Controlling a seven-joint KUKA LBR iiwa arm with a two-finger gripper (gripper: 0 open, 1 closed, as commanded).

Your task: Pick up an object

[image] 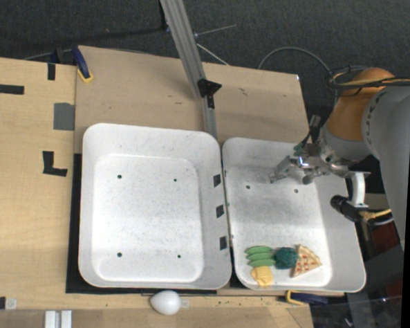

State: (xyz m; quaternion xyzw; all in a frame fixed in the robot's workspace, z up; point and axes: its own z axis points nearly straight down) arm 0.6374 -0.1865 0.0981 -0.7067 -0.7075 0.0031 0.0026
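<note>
Your candidates sit bunched in the near corner of the right bin (pixel 340 223): a green pea pod (pixel 258 253), a dark green broccoli piece (pixel 285 256), a pizza slice (pixel 306 261) and a yellow piece (pixel 262 274) that looks like corn, though it is too small to be sure.

- Pea pod lies with its long axis across the bin, roughly left to right; the yellow piece is touching it or just beside it on the near side.
- Broccoli is wedged between pea pod and pizza slice, touching or nearly touching both.
- Pizza slice has its long axis running at a slant toward the near rim.

The gripper (pixel 296 169) hangs over the far end of the same bin, well apart from the cluster. Its fingers look spread, splayed down and to the left, with nothing between them.

The relation you need: the toys lie straight toward the near rim from the gripper, with bare bin floor between. My judgement is that the pizza slice, on the outside of the bunch, offers the cleanest approach.

Left bin (pixel 147 198) has no toys in it. A white egg-shaped object (pixel 165 302) rests on the bench (pixel 24 183) outside the bins, just beyond the left bin's near rim.
</note>
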